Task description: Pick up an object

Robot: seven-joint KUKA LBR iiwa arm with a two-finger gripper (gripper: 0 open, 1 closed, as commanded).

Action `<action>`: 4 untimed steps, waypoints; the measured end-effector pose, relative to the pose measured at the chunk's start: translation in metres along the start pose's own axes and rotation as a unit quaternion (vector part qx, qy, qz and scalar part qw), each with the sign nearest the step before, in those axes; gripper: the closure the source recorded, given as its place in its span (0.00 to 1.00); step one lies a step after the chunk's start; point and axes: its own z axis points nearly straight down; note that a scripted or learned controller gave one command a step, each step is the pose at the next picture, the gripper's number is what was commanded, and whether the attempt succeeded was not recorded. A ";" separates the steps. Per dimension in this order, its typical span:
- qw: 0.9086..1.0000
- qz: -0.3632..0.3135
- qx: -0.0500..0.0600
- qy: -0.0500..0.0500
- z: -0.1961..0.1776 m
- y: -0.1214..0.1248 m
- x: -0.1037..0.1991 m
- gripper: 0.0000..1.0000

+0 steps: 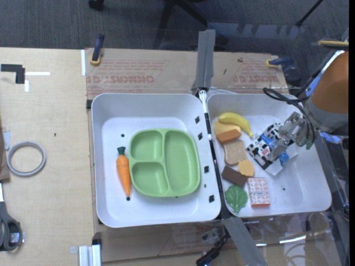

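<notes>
The right bin (302, 190) holds a yellow banana (236, 119), an orange wedge (228, 133), a bread slice (234, 153), a small yellow piece (246, 168), a brown block (233, 175), a green leaf (236, 197) and a red-and-white packet (258, 193). My gripper (265, 150) reaches in from the right and sits low over the middle of this bin, just right of the bread slice and above the yellow piece. Nothing is visibly held. In the left bin (105, 204) lie a green divided plate (165, 162) and an orange carrot (123, 170).
The bins meet at a raised rim (208, 148) with black clips. On the bench at the left lie a grey tape roll (23, 158) and scissors (8, 233). The right bin's floor right of the packet is bare white.
</notes>
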 end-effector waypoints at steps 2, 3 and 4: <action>0.915 0.402 0.001 -0.001 0.002 0.076 -0.047 0.00; 0.875 0.485 -0.002 0.000 0.004 0.113 0.008 0.00; 0.827 0.562 -0.003 0.003 0.005 0.098 0.012 0.00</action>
